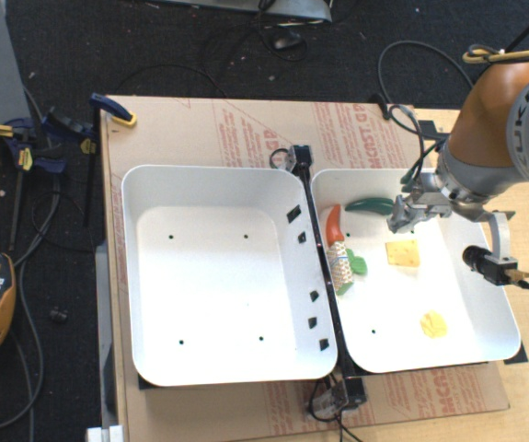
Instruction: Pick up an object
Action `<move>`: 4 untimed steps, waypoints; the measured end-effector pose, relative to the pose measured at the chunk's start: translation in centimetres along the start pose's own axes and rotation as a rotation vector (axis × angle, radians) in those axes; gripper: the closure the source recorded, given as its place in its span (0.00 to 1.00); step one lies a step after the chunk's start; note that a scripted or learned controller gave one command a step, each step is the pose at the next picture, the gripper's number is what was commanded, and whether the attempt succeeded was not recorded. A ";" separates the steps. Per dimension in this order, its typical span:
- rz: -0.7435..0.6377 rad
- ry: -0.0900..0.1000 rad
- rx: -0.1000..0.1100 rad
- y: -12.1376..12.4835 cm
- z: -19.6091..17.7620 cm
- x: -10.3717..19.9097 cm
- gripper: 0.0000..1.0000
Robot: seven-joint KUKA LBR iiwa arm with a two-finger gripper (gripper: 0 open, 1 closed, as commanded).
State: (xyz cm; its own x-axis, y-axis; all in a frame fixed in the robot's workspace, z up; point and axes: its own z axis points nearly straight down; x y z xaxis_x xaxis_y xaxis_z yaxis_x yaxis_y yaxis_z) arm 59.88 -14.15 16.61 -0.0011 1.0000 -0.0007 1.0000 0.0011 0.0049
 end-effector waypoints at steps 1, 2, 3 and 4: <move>0.000 0.000 0.001 0.6 -4.4 0.3 1.00; 0.001 0.000 0.001 0.7 -8.6 0.3 1.00; -0.002 0.002 0.006 -1.2 -7.3 5.3 1.00; -0.003 0.002 0.004 -3.0 -8.1 9.8 1.00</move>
State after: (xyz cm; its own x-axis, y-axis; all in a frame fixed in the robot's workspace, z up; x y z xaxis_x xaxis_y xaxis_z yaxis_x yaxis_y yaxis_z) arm 56.85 -4.36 24.69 -0.0040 1.0000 0.0010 1.0000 0.0040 0.0004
